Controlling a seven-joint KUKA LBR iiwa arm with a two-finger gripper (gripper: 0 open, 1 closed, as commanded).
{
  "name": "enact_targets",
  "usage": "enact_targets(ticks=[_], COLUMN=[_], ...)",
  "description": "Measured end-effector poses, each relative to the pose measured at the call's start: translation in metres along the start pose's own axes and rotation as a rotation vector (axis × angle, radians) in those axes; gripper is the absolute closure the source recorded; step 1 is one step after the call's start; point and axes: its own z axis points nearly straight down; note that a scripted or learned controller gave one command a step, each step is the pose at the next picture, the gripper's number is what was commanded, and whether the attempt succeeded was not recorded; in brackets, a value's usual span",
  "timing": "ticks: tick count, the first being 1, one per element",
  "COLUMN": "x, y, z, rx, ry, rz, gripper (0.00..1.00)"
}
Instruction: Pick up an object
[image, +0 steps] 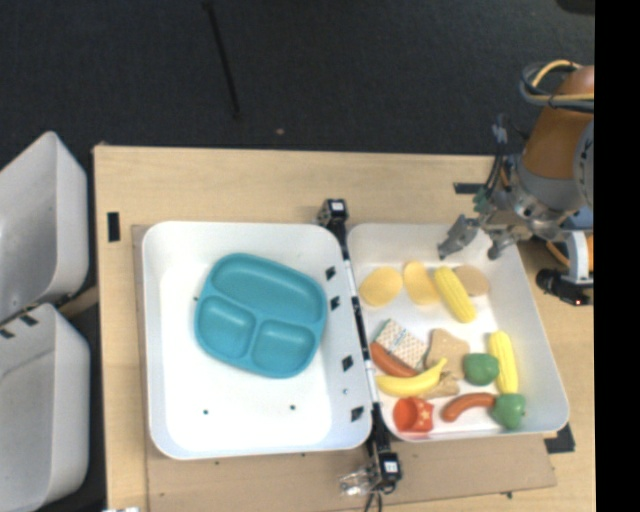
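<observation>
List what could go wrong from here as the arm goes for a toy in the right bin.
1. The toys are packed close: the banana lies against the cracker and the toast, so the hand may nudge or catch two at once.
2. The hand hangs over the right bin's far end, near its rim; coming straight down there, it could strike the rim.
3. The corn cob is rounded and may roll away.

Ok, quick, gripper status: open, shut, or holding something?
Gripper: open, holding nothing, fingers spread above the right bin's far corner near the corn cob.
</observation>
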Motion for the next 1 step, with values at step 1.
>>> enact_targets(ticks=[1], x=[-0.0032], y=[-0.0034], z=[0.0426], rx=[-0.001], ry=[-0.001], rz=[0.002], gripper=[0.0])
